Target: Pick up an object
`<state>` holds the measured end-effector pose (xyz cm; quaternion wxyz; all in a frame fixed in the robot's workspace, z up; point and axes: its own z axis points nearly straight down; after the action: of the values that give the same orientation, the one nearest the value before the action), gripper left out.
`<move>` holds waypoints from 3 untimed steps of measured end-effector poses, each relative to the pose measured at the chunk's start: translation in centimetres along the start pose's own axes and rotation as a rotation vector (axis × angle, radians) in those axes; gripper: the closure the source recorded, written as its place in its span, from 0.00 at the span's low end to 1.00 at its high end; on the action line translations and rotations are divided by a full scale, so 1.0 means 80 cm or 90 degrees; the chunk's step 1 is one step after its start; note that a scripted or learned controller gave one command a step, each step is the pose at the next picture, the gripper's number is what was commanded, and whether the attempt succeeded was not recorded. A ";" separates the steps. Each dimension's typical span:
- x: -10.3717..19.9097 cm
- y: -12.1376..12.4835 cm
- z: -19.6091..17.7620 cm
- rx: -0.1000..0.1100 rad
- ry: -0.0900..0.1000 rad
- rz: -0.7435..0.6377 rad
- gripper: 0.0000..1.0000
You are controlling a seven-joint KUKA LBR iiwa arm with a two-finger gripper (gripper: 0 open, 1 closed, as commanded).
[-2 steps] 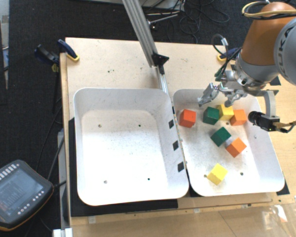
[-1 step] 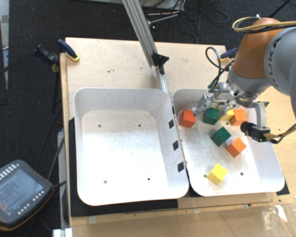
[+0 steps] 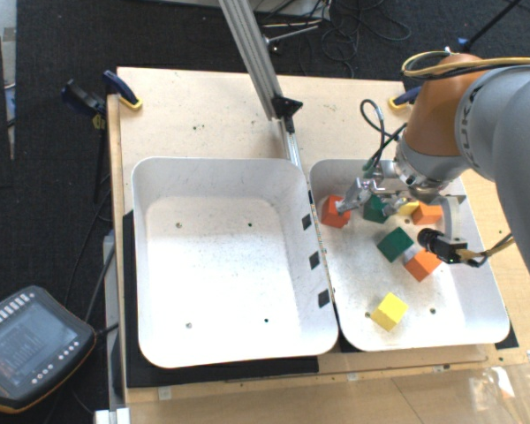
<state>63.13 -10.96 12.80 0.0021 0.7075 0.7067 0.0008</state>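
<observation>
We see the metal end effector (image 3: 352,203) in the right bin (image 3: 477,321), beside a red cube (image 3: 335,212); we cannot tell its grip. Green (image 3: 394,244), orange (image 3: 421,264) and yellow (image 3: 389,311) blocks lie nearby.

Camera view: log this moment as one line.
end effector low in right bin | beside red block | yellow block, green block loose | left bin

A single fixed camera looks down at a slant on two shallow white plastic bins (image 3: 221,179), from moderate height.
</observation>
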 end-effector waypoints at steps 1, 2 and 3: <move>-0.001 0.007 0.003 -0.012 -0.002 -0.001 0.00; -0.001 0.008 -0.008 -0.013 -0.002 -0.001 1.00; -0.011 0.003 -0.079 -0.001 0.000 0.000 1.00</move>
<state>63.36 -11.86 19.11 0.0027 0.7073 0.7069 0.0015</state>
